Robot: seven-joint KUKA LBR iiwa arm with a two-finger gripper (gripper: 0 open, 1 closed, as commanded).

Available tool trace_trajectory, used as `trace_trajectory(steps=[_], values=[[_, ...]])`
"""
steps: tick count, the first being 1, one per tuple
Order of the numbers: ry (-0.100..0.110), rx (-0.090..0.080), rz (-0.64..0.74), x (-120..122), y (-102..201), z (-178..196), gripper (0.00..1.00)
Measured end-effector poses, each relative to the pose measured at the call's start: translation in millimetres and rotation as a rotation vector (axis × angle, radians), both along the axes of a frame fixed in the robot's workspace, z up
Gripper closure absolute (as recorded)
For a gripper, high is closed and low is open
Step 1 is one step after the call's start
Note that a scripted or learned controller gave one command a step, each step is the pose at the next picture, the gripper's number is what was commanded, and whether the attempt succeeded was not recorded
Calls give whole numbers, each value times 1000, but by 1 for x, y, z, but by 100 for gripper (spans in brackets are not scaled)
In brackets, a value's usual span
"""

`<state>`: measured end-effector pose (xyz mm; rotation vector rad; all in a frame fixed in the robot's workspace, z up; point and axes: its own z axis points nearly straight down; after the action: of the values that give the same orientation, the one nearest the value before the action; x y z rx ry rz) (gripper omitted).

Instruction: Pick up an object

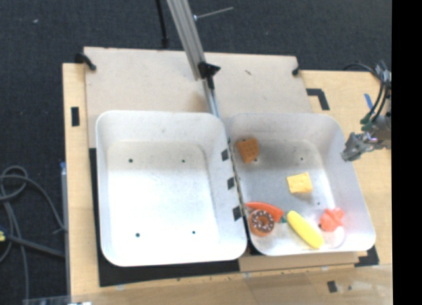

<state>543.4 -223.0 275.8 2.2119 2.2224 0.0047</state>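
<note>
While nothing is lifted yet, the legend reads as follows.

Progress: the pick appears not begun; every object lies in the right shallow white bin.
Hand: the grey two-finger hand hovers at that bin's right rim, carrying nothing; whether it is spread or closed, I cannot tell.
Candidates: brown round biscuit-like piece, yellow foam cube, yellow banana-shaped toy, red-and-white toy, orange-rimmed doughnut toy.
Open room: the cube stands apart mid-bin; the doughnut hugs the left wall.
Left shallow white bin: bare floor.

A light wooden bench stands on dark carpet.
</note>
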Motion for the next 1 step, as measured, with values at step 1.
trace_trajectory(steps=[1], values=[[4,2,2,9,59,-8,100]])
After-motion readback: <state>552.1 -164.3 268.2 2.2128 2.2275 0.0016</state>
